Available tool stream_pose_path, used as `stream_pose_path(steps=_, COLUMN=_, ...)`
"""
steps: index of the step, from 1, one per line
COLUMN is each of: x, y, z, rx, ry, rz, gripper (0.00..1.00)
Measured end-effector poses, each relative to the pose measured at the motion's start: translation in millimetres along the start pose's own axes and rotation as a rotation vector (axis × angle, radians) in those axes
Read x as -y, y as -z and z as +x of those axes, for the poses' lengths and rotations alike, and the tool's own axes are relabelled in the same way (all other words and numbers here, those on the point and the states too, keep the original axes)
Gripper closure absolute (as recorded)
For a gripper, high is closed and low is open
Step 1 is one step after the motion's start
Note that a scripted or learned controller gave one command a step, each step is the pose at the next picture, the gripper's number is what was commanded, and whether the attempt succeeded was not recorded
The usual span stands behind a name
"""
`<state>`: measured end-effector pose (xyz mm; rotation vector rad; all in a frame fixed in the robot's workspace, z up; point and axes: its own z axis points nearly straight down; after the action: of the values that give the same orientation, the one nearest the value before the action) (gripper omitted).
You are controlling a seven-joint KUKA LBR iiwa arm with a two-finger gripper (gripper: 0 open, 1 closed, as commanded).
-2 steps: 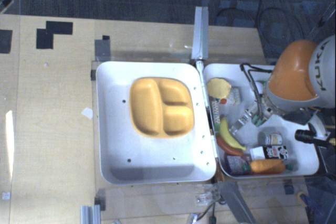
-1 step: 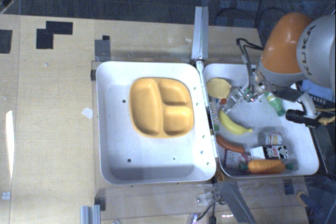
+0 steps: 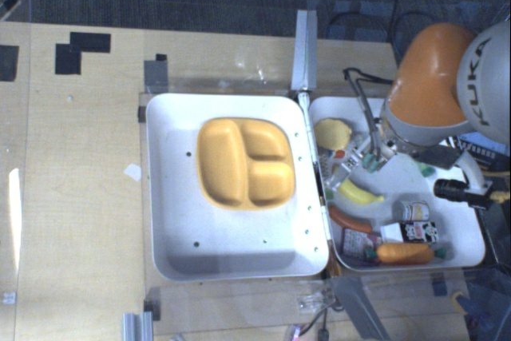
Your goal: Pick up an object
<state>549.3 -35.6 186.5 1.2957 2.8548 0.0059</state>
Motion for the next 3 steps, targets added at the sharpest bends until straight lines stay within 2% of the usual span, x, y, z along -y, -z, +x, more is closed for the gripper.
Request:
stream_pose_path(steps=1, x=-25, y=51, z=-29, rx=0.001, ry=-0.219, rz=0.001, gripper=0.0)
stream_pose_path(steps=2, x=29, y=-47, z=-81, rx=-0.001, ry=-0.235, rz=0.003, gripper=0.0)
stream_pose_path(steps=3, x=-16, y=-82, z=-166, rx=-0.002, ry=-0.173, rz=0.004, gripper=0.0)
